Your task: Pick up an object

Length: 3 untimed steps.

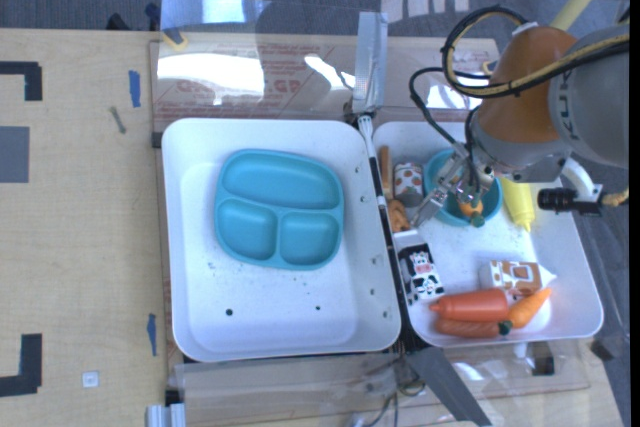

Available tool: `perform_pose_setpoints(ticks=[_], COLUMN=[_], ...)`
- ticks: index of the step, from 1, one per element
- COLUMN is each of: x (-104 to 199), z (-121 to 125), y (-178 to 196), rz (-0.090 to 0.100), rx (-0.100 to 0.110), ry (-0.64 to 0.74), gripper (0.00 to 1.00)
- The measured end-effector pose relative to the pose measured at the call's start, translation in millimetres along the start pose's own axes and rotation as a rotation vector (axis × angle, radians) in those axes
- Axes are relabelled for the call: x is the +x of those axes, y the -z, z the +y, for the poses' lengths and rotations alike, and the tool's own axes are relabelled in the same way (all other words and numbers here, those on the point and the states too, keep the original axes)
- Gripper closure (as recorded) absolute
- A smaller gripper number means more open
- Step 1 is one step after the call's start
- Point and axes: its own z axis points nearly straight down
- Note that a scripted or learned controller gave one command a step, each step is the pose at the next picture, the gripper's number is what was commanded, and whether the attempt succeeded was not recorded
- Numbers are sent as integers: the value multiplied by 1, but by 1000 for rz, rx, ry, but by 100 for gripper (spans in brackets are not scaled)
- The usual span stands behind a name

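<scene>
My gripper (452, 199) hangs over the round blue bowl (447, 167) at the back of the right bin (585, 300). Its fingers are spread, and I see nothing held between them. A small orange and green item (472, 208) lies at the bowl's front edge, just beside the gripper. To the bowl's left stands a small brown and white carton (408, 180). A yellow object (518, 200) lies to the bowl's right, partly under the arm. At the bin's front lie a red sausage (470, 307), an orange carrot (528, 307), a small printed box (513, 274) and a black and white pack (420, 273).
A blue divided plate (280, 208) lies in the left bin (200, 315). Orange sticks (397, 213) rest against the divider between the bins. The grey arm with its orange band (530, 85) and black cables covers the right bin's back right corner.
</scene>
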Motion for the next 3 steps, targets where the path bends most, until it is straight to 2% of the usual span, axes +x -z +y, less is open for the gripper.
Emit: perform_pose_setpoints(ticks=[1,2,3], x=[4,48,22], z=[-99,-82,-26], y=[2,2,1], rz=[3,1,-3], rx=[6,2,1], ry=[59,25,45], gripper=[0,0,0])
